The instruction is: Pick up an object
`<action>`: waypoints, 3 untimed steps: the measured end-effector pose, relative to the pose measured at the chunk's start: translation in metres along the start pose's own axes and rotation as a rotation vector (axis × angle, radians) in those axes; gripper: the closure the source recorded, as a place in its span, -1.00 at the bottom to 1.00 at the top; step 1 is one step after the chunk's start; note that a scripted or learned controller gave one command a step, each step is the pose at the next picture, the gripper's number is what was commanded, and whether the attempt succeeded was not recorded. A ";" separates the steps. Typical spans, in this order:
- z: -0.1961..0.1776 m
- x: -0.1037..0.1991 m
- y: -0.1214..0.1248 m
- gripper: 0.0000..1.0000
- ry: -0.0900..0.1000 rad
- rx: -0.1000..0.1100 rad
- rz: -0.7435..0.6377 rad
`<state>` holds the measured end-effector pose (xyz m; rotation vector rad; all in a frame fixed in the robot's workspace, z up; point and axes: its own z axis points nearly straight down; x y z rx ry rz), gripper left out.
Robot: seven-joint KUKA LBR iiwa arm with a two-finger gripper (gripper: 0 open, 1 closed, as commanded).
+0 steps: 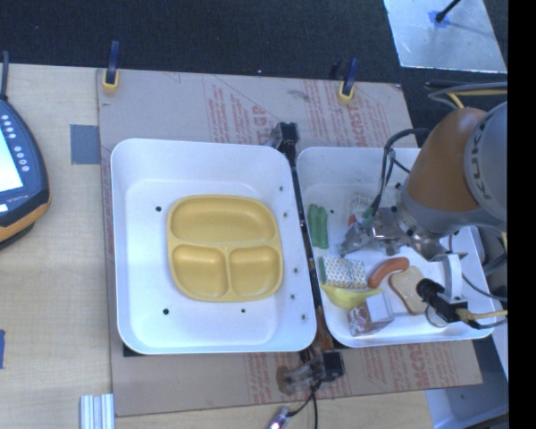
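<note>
Here the metal two-finger gripper (362,237), its opening impossible to judge, hovers with the orange-red toy sausage (389,270) at its four o'clock.

The pale wooden desk (54,311) carries a brown cardboard sheet (205,105) with red print, held at its far edge by two clamps (112,71). On the sheet two shallow white bins sit side by side, the left bin (138,239) touching the right bin (339,164). Left of the sheet an orange-edged control pendant (9,172) lies on the bare wood, with a grey tape patch (84,144) between pendant and sheet.
</note>
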<state>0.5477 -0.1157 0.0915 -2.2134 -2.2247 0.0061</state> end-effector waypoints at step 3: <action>-0.011 0.006 0.072 1.00 0.001 0.003 -0.002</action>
